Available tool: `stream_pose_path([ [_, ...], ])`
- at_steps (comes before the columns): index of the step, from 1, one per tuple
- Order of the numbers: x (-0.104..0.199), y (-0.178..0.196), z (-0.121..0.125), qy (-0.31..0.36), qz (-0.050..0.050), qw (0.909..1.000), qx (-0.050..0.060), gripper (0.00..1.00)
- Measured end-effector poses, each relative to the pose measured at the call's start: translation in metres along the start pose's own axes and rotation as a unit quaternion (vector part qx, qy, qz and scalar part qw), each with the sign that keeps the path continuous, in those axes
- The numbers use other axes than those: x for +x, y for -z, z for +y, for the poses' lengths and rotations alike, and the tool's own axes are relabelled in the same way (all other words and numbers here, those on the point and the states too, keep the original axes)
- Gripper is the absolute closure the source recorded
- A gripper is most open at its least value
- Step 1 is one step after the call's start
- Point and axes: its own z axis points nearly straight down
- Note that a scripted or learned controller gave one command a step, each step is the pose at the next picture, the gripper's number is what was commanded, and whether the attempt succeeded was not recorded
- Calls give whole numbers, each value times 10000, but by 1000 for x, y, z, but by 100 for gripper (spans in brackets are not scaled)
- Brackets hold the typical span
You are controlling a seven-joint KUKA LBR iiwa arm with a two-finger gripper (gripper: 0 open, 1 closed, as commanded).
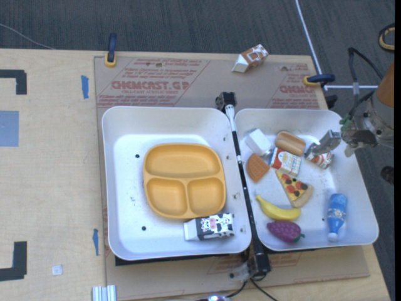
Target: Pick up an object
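The gripper (327,144) is small, metallic grey, with dark finger parts (its details blur at this size). Just behind it sits a pale grey wrist block (363,130). Above that, an orange band (389,88), with black cables (360,64) looping nearby.

floor (188,11): dark grey carpet | bench (50,168): pale wood (blue tape marks) | brown board (156,83) under bins
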Motion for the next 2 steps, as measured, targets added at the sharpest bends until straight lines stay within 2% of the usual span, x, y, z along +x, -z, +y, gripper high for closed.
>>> stream_pose_path([
  [1,28,-103,-34,-7,-6,10000,-26,0],
  [2,81,-109,-66,-10,-35,10000,-93,0],
])
